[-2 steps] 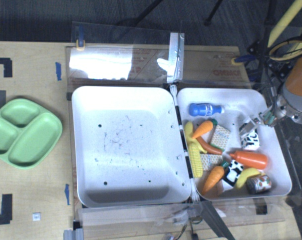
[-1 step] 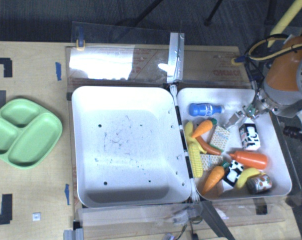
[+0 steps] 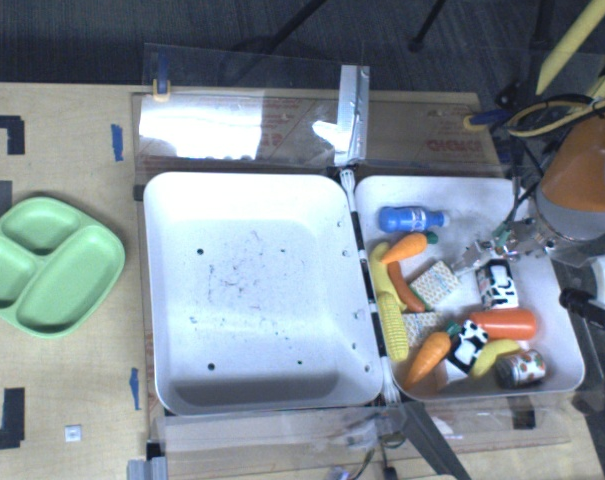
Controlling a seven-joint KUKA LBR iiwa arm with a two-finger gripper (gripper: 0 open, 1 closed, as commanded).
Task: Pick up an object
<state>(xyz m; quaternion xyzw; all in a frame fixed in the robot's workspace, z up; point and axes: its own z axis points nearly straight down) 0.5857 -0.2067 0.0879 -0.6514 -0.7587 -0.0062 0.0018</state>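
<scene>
Right bin point(image 3: 567, 383) crowded with toy food: blue bottle point(image 3: 410, 218), carrots, corn cob point(image 3: 392, 318), black-and-white cartons, red sausage point(image 3: 502, 322), can point(image 3: 522, 369). Gripper point(image 3: 502, 240) hovers at the bin's upper right; its jaws' state cannot be told. Risk: items touch and overlap, so a descent may nudge neighbours or pinch two at once.

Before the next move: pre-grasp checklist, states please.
1. Objects available: ok, right bin holds a blue bottle, carrots, corn and more.
2. Gripper over the objects: ok, near the bin's upper right, above the black-and-white carton.
3. Finger state: cannot tell.
4. Target isolated: not ok, items lie packed and overlapping.
5. Anything already held: cannot tell.
6. Left bin clear of the arm: ok.
</scene>
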